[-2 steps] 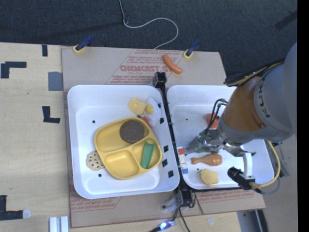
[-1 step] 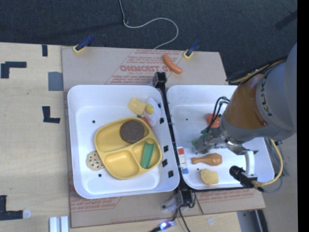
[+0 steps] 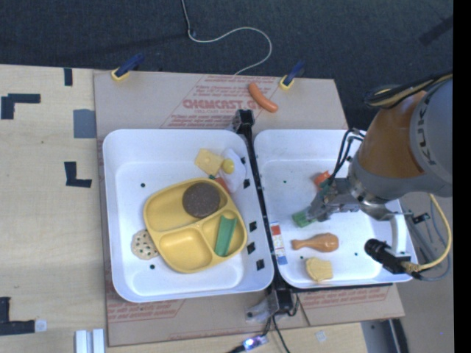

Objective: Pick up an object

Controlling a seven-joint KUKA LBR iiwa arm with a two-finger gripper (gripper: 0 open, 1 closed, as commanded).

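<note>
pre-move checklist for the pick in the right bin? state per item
1. Tool over right bin: ok.
2. Tool at the green piece: ok, right beside it.
3. Green piece between the fingers: cannot tell.
4. Lift path free of the drumstick and the orange piece: ok, both apart from the tool.
5. Yellow tray items in the left bin out of the way: ok.

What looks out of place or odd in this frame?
One hot dog lies on the cardboard sheet behind the bins, outside both. A cookie sits beside the yellow tray in the left bin, part tucked under the tray's edge. The rest sit inside the bins.
</note>
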